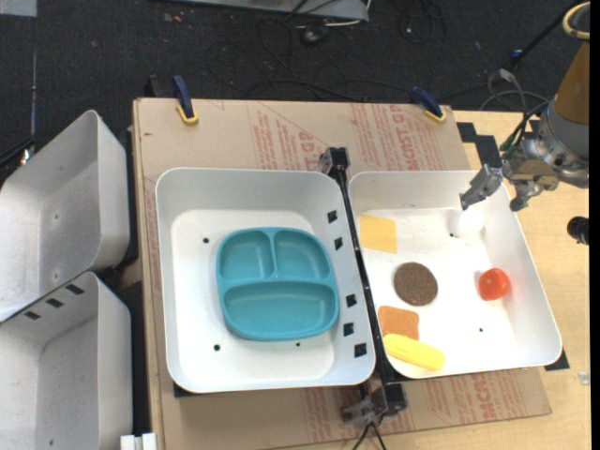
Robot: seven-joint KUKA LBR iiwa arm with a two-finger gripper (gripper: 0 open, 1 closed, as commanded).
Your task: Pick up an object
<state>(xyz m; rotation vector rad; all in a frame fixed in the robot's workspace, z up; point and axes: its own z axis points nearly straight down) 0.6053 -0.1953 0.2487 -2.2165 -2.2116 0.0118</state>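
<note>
The two-finger gripper (pixel 497 191) is being held over the far right corner of the right-hand shallow white bin (pixel 534 289), its fingers spread apart with nothing between them, one finger (pixel 480 188) angled down toward the bin wall. The nearest thing below it is a small red rounded object (pixel 494 284), lying near the right wall and well apart from the gripper. Further left, a dark brown flat disc (pixel 415 283) is lying mid-bin, with a pale yellow flat square slice (pixel 379 234) beyond it on the far left side. At the near left corner an orange flat piece (pixel 399 322) is touching a yellow elongated banana-like object (pixel 414 352). The yellow object is taken here as a likely target: its long axis is running left to right with a slight slant, the right end pointing toward the near wall. A grasp along that axis is judged likely to slip; closing across it would be safer. The orange piece could be caught or nudged, and the bin wall struck, given how crowded that corner is. In the left white bin (pixel 187 251) a teal divided plastic tray (pixel 277 284) is lying flat.
</note>
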